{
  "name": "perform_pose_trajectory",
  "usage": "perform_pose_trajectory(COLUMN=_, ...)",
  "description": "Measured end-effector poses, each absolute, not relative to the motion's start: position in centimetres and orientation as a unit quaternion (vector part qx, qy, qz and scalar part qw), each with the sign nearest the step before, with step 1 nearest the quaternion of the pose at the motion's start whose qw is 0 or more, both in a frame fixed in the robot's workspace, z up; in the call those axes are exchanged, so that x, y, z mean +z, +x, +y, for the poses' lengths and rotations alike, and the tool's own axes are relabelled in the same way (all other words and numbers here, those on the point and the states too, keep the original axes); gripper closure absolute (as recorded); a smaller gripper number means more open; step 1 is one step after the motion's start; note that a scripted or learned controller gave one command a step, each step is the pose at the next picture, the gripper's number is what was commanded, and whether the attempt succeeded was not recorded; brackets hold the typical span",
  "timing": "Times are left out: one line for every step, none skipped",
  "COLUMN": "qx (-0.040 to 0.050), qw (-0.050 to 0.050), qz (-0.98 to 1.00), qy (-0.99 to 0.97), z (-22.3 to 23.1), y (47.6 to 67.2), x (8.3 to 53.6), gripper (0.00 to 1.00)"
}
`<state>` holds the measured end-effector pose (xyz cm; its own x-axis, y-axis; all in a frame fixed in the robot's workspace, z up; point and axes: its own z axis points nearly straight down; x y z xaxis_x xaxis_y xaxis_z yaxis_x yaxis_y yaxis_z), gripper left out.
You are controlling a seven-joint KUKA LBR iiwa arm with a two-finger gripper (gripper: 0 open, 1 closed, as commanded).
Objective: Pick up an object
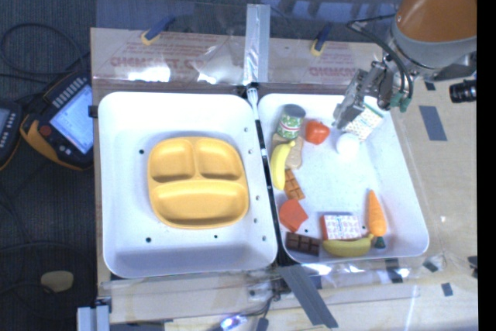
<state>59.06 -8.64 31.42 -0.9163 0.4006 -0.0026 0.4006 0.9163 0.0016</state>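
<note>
My gripper (350, 111) hangs over the far right part of the right bin (407, 190), under the grey wrist with the orange band. A small white and green carton (369, 122) sits right beside it, touching or nearly so. Just below lies a white ball (347, 143), and left of that a red tomato (316, 132) and a green-labelled can (291, 124). Further toward the front are a yellow banana (279, 164), a red block (293, 215), a carrot (376, 213), a pink checked box (341, 226), a second banana (346, 247) and a chocolate bar (302, 244).
The left bin (116, 167) holds a yellow divided plate (198, 181). A metal rail (256, 35) runs between the bins at the back. A handheld pendant (66, 120) with cables lies on the floor to the left.
</note>
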Motion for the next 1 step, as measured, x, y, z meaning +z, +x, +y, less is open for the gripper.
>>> perform_pose_trajectory(qx=0.0005, qw=0.002, qz=0.979, qy=0.205, z=-8.64, y=59.07, x=31.43, gripper=0.0)
